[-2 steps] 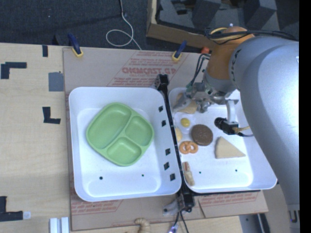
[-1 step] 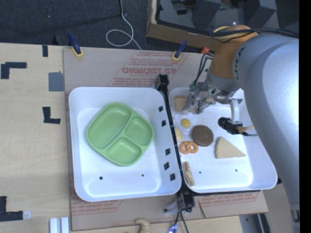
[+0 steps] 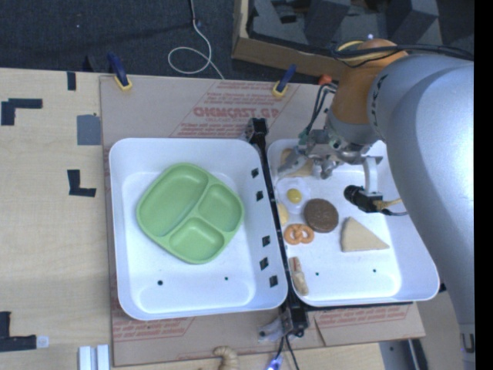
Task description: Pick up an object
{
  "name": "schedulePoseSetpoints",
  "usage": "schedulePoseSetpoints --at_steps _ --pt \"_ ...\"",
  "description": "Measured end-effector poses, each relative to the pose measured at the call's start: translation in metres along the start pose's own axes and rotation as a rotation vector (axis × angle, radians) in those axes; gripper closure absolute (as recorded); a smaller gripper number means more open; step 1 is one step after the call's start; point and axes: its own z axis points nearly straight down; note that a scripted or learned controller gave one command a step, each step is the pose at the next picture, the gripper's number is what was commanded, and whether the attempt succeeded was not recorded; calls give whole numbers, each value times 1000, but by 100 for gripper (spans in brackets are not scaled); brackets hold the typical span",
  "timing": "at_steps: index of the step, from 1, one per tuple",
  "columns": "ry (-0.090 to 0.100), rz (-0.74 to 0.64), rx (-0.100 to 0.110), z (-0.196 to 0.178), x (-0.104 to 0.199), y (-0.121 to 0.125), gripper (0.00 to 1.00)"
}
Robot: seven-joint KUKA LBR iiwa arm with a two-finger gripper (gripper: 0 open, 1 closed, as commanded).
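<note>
Small toy food pieces lie in the right-hand shallow white bin (image 3: 408,280): a round brown cookie (image 3: 321,215), a tan wedge of cheese-coloured plastic (image 3: 362,236), an orange pretzel (image 3: 298,234) and a small yellow piece (image 3: 294,196). The grey arm's two-finger gripper (image 3: 322,160) hangs low over the bin's far end, at about twelve o'clock from the cookie, and whether it is open or holds anything cannot be told. The cookie lies near, toward six o'clock from the gripper; the green divided plate (image 3: 191,212) sits in the left bin (image 3: 127,206), at nine o'clock.
</note>
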Motion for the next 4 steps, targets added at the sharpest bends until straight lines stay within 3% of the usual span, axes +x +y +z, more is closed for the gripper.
schedulePoseSetpoints --at_steps 1,2,3,4 --pt "5 4 -9 12 -4 -69 0" --pt "5 3 -14 11 -7 -114 0" --pt "5 -2 -17 11 6 -37 0" --pt "4 -2 -5 11 3 2 0"
